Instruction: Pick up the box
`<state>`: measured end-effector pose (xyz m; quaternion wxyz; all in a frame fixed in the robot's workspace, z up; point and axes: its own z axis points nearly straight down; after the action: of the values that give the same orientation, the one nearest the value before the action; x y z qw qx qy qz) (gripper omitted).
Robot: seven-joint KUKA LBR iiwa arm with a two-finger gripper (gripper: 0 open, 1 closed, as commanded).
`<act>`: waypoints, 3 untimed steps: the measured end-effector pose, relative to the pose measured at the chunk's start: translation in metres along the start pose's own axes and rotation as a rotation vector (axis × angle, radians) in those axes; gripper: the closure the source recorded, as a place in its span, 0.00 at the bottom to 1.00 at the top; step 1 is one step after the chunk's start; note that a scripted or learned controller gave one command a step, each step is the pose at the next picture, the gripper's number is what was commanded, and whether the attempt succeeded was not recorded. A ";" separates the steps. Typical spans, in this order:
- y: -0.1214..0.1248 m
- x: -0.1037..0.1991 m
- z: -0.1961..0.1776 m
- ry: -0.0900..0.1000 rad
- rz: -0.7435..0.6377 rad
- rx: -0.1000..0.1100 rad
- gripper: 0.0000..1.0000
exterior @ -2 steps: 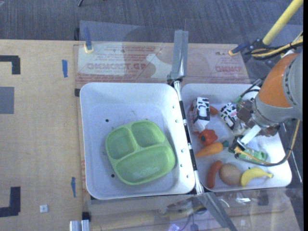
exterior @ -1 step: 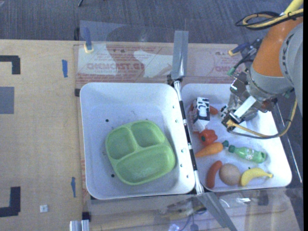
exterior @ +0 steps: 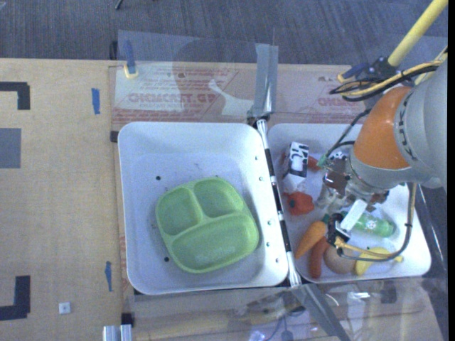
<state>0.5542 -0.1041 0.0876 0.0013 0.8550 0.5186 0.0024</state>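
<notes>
Judging from how things lie, the pick is not yet made: the box, a small white carton with black and red print, is seen resting tilted in the upper left part of the right bin, close to the wall shared with the left bin, and nothing is clamped on it. The gripper is lowered into the right bin just beside the box, on its right and a little lower, among the clutter. Whether the tool is apart or together cannot be told, since it is masked by the wrist and cabling above it. A reach over to the box, a closing on it and a lift are judged to be left.

The left bin is occupied by a green divided plate with three compartments, lying flat near the middle. The right bin is crowded: a red tomato-like piece lies just below the box, an orange carrot is set further down, a green bottle is partly covered by the arm, and a yellow banana lies near the bottom wall beside a brown rounded item that cannot be identified
</notes>
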 end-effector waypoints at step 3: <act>0.016 -0.036 -0.153 -0.004 0.169 0.006 1.00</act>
<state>0.5510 -0.1434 0.2403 -0.0003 0.8956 0.4448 -0.0008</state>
